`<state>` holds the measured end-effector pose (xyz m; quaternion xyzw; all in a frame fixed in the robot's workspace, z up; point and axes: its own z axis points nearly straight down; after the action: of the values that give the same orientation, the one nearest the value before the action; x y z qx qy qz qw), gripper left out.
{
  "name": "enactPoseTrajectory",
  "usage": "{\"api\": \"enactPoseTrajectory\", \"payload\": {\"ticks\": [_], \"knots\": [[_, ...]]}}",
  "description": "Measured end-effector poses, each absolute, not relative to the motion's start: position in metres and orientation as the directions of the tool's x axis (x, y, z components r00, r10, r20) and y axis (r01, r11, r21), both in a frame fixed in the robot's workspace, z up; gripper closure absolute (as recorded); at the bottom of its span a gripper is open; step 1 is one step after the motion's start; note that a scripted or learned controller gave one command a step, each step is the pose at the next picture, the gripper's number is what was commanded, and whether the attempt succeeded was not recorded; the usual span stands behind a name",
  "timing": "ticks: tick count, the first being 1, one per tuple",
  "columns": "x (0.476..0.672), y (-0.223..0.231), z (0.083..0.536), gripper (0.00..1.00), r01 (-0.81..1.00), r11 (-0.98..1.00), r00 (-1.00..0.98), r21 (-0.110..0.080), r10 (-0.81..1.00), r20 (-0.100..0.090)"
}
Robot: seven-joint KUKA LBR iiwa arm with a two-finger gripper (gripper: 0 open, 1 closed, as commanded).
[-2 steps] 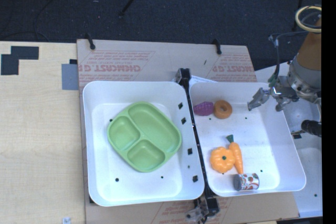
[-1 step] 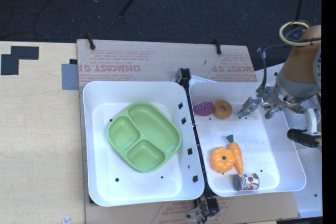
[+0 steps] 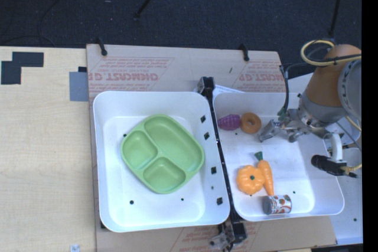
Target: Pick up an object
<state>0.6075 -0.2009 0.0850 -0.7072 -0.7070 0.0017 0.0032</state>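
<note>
Gripper (image 3: 282, 131) spread, nothing between fingers, just right of doughnut (image 3: 251, 123); carrot (image 3: 265, 174) below, grape bunch (image 3: 229, 122) left.

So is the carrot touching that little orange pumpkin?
Touching: the camera view shows the carrot lying against the pumpkin's right side, no white bin floor between them.

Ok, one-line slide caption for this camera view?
Gripper hovers in right bin near donut; green plate in left bin.
</note>
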Motion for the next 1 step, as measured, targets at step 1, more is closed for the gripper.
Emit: {"api": "enactPoseTrajectory", "payload": {"ticks": [1], "knots": [[0.6089,-0.2014,0.0987,1.00,1.000,-0.001,0.001,-0.003,1.000,0.001]]}}
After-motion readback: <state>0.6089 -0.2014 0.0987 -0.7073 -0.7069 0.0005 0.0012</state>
